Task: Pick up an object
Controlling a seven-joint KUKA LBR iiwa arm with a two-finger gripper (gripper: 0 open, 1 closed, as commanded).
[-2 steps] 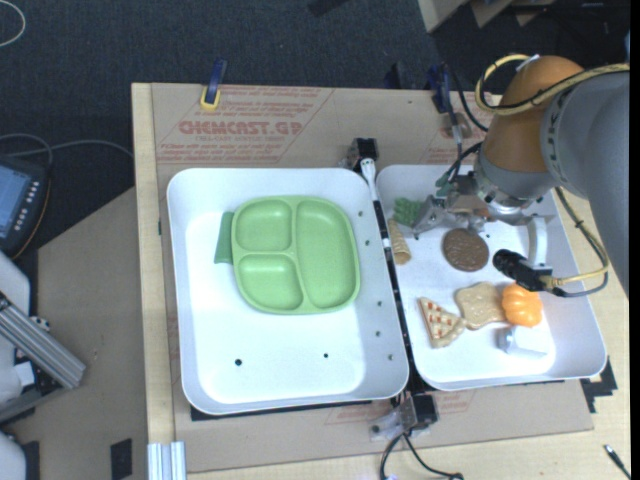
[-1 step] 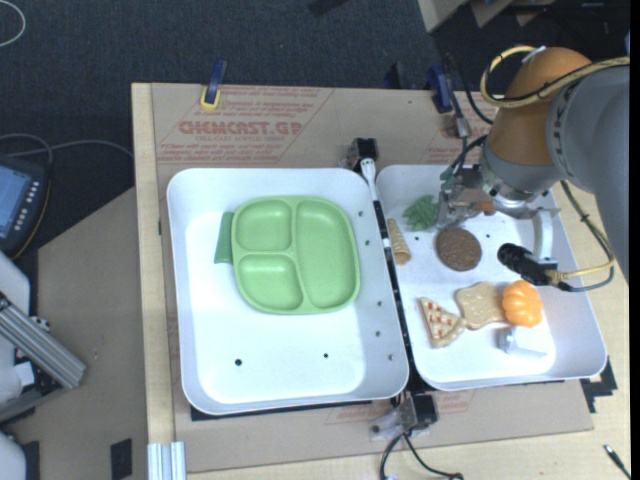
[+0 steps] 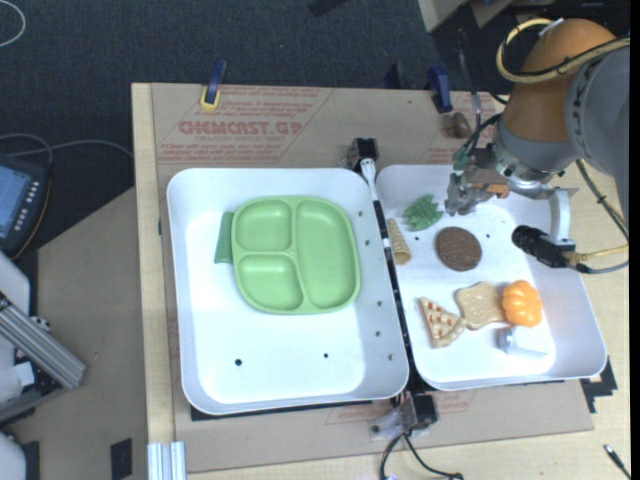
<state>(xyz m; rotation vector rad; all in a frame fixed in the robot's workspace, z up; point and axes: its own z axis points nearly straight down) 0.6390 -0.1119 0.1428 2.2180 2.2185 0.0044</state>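
The end effector (image 3: 462,196) hangs over the far part of the right bin (image 3: 590,333), just beside a green leafy piece (image 3: 422,211); whether it is released or clenched cannot be told, and nothing shows in its grasp.

Red print on the brown board (image 3: 250,123) covering the table reads "CHEMCAST G P", with smaller lines above and below too fine to read.

There are two white bins. The left bin (image 3: 200,338) holds one green divided plate (image 3: 296,254) with three compartments, lying over a darker green flat piece (image 3: 222,238) at its left edge.

The right bin holds seven toy foods, all loose on the bin floor: the leafy piece, one cone-shaped item (image 3: 399,240) against the left wall, one round brown patty (image 3: 458,248), one pizza slice (image 3: 438,321), one piece of toast (image 3: 480,304) touching one orange pumpkin-like item (image 3: 522,303), and one small grey-white item (image 3: 516,343) near the front.
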